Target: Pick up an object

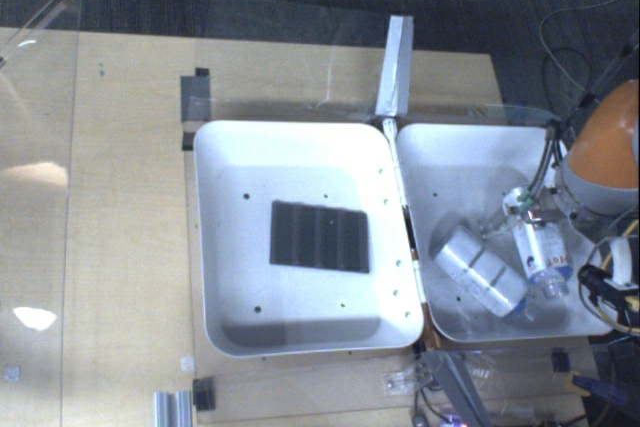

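Over the right bin (pixel 450 155), fingers (pixel 527 205), state unclear, meet a clear plastic bottle (pixel 540 255).

Mat (pixel 320 236) in left bin (pixel 225 215); bottle (pixel 537 253) in right bin (pixel 450 155).

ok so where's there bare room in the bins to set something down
Left bin: bare white floor all round the dark ridged pad. Right bin: free along its far-left part; crowded near-right, where the silver pouch, clear bottle and arm sit.
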### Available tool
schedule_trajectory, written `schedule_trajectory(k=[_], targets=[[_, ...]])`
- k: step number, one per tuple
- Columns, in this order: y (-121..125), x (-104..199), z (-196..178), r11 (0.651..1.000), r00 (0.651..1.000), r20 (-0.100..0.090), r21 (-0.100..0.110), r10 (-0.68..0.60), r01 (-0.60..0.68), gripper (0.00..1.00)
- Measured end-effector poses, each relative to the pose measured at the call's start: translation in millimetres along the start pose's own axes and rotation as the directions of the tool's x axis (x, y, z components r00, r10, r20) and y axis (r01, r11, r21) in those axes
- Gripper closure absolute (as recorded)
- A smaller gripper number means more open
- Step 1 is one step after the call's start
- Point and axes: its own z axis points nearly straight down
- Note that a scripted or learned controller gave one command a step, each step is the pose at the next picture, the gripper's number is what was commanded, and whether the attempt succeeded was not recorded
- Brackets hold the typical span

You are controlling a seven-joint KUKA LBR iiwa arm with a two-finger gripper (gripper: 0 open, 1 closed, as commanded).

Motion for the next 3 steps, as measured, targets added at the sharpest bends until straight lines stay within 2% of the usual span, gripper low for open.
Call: schedule_trajectory(k=[1,2,3], targets=[[2,1,-11,1.000,1.000,0.000,-0.005,-0.003,0.003,1.00],[-24,-2,-36,0.984,0.984,-0.004,0.007,-0.179,0.179,1.00],[30,58,-76,0.999,0.999,-0.003,0.006,-0.043,0.043,1.00]])
